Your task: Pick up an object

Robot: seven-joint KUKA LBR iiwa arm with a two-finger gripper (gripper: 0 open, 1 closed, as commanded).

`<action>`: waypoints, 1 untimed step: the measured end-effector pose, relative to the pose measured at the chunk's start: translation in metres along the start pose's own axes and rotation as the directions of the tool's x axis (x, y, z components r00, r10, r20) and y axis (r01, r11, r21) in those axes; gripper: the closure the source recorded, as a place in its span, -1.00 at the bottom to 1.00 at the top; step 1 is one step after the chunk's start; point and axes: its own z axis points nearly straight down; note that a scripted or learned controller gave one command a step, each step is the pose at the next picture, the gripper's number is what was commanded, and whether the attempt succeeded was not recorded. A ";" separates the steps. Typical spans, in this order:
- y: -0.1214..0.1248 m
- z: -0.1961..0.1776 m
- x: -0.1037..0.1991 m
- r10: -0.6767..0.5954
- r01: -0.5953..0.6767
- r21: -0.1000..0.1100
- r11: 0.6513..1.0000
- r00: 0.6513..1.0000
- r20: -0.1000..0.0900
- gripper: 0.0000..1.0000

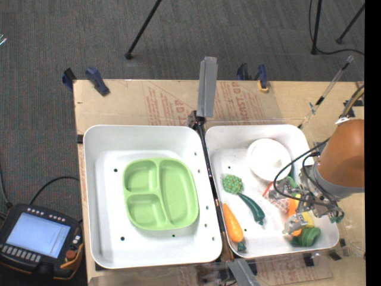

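Camera view, desk: my desk (149, 103) carries two shallow white bins side by side, the left bin (98, 159) and the right bin (238, 139).
Camera view, left bin: a green divided plate (161, 193) lies flat near its middle.
Camera view, right bin, far side: a white round bowl (268, 158) sits toward the far right corner.
Camera view, right bin, near side: a carrot (233, 222) lies along the left wall; a small green leafy piece (233, 183) and a dark green pepper (252, 207) lie just beside it toward the middle.
Camera view, right bin, near right corner: a green vegetable piece (306, 236) with a yellow-orange bit against it.
Camera view, my arm: it reaches in from the right, its orange band (350, 151) over the bin's right edge.
Camera view, my end effector (302, 204): low over the near right corner, just above the green vegetable piece; I cannot tell how far it is open, nor whether it has hold of anything.
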 end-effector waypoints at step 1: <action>0.002 -0.009 -0.002 -0.007 0.007 -0.002 1.000 1.000 0.000 1.00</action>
